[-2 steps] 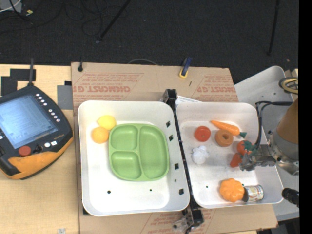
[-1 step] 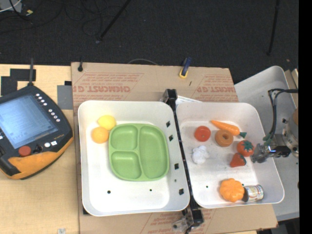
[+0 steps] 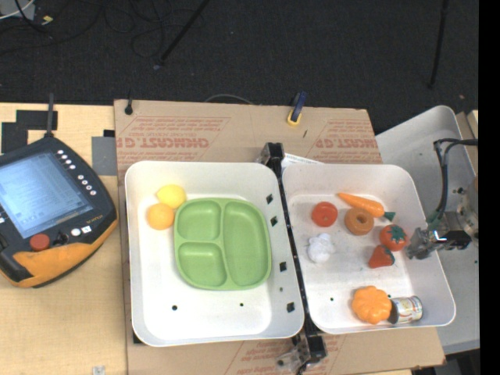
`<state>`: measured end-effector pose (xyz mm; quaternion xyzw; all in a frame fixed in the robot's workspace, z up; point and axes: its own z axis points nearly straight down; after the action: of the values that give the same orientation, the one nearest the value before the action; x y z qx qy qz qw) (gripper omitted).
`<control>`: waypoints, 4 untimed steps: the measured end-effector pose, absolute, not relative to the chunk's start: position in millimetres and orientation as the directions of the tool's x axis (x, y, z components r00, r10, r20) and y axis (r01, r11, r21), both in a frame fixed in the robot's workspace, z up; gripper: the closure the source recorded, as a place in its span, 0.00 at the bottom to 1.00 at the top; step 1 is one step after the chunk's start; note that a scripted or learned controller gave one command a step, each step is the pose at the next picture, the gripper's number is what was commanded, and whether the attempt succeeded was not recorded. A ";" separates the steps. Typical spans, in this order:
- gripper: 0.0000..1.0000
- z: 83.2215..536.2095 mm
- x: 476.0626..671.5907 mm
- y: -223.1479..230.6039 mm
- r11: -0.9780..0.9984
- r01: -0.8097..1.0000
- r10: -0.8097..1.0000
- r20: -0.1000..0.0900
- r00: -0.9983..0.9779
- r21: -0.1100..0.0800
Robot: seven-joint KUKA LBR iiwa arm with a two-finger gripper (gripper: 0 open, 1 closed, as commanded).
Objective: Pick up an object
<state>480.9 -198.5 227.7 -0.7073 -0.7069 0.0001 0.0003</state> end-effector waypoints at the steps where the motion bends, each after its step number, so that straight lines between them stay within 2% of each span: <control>1: 1.00 220.0 493.2 -145.5 0.004 1.000 1.000 0.003 -0.004 -0.003; 3: 1.00 237.2 489.5 -38.6 0.004 1.000 1.000 0.003 -0.004 -0.004; 4: 1.00 235.3 493.1 -8.2 0.002 1.000 1.000 0.001 -0.002 -0.005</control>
<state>493.1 -8.2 235.3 -0.7064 -0.7078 0.0012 0.0022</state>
